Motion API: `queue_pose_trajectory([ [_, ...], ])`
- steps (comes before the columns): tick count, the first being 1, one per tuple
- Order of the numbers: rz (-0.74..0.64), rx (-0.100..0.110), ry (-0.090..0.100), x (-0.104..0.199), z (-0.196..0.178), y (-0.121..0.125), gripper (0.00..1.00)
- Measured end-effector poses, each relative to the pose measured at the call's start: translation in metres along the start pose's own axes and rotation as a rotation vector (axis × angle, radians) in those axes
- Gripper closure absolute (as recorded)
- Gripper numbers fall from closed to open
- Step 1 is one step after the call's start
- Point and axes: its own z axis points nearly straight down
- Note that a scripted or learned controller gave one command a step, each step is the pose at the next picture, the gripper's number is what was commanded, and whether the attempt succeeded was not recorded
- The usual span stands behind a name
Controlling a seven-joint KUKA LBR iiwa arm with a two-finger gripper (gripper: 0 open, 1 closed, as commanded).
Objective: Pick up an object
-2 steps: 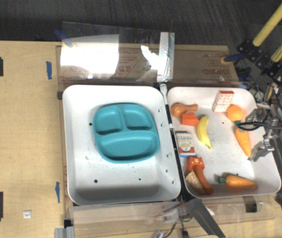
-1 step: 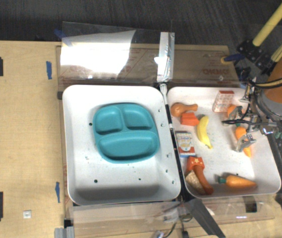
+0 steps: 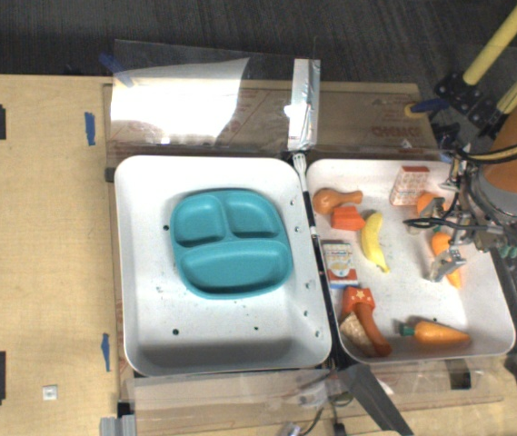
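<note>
Down in the right bin (image 3: 499, 321), gripper (image 3: 447, 263) with jaws narrow, holding nothing visible, touching a small orange piece (image 3: 443, 243). Nearby, near edge, carrot (image 3: 438, 333) lying left-right, tip pointing right

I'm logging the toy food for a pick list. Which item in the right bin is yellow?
The banana, lying near the middle of the right bin. It is the one yellow piece; the carrot and the others around it are orange, red or white.

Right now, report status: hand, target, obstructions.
Hand low in right bin, finger state unclear. Small orange piece beside it, not visibly gripped. Banana, carrot close by.
</note>
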Motion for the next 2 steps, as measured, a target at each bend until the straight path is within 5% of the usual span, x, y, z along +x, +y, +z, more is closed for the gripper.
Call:
queue_pose_trajectory([
  [1, -0.002, 0.006, -0.015, -0.0047, -0.0148, 0.0004, 1.00],
  [2, -0.002, 0.005, -0.014, -0.0044, -0.0139, 0.0009, 0.00],
])
